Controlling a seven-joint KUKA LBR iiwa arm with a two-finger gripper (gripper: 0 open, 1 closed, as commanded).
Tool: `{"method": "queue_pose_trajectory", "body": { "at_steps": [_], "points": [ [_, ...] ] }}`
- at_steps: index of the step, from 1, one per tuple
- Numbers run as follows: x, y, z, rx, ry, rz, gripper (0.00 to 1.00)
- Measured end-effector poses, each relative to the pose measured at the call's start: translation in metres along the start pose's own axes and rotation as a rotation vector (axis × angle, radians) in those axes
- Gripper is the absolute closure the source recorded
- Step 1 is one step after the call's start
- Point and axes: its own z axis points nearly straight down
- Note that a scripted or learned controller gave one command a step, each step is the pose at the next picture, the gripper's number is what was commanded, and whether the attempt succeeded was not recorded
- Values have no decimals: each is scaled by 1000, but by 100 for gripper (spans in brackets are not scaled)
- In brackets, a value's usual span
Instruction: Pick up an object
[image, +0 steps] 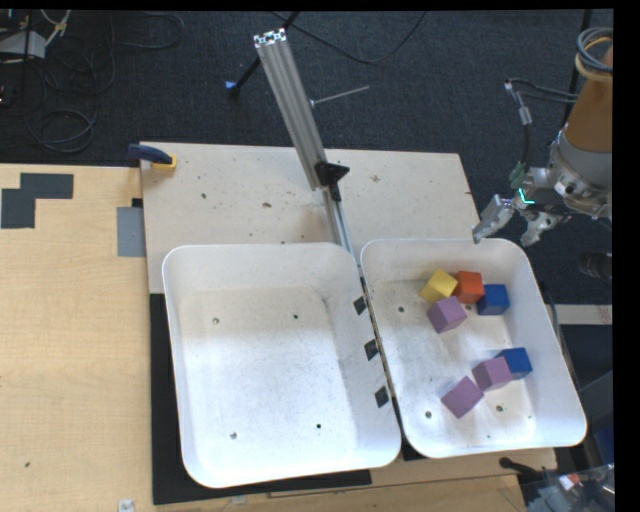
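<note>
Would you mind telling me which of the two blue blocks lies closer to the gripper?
The blue block touching the orange block; the other blue block sits farther from the gripper.

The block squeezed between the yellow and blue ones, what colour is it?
Orange. The orange block shows in the camera view, in the right bin.
</note>
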Motion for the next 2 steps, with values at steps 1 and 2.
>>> {"method": "queue_pose_trajectory", "body": {
  "at_steps": [1,2],
  "points": [
    [0,1,-3,-4,-2,-3,0],
    [-4,-3,43,0,-1,2,0]
  ]
}}
